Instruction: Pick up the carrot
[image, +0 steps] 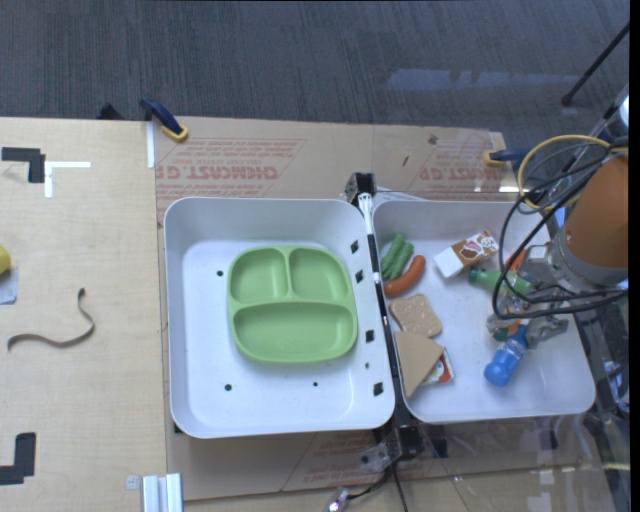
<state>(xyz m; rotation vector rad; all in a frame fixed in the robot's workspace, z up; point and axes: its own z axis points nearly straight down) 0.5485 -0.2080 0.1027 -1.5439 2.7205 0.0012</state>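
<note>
- The arm (600, 215) reaches in from 3 o'clock, its orange band over the right bin's (560, 395) right wall.
- The gripper (515, 320) hangs low over that bin's right half; whether its claw is apart or together, I cannot tell, as wrist and cables hide it.
- The carrot (404, 276) lies in the right bin at about 10 o'clock, just beside the wall shared with the left bin, slanted, touching the green pepper (395, 254) above it. It is well apart from the gripper.
- A blue bottle (505, 362) lies at 6 o'clock of the gripper, just beside it.
- A small carton (466, 253) sits at 12 o'clock in the bin, with a green piece (484, 278) just beside it.
- Two bread slices (417, 316) lie at 6 o'clock of the carrot, the lower one (417, 358) against the shared wall.
- The left bin (200, 400) holds a green divided plate (293, 305) near its middle.
- A thin cord (60, 335) lies on the bench (80, 420) at 9 o'clock.
</note>
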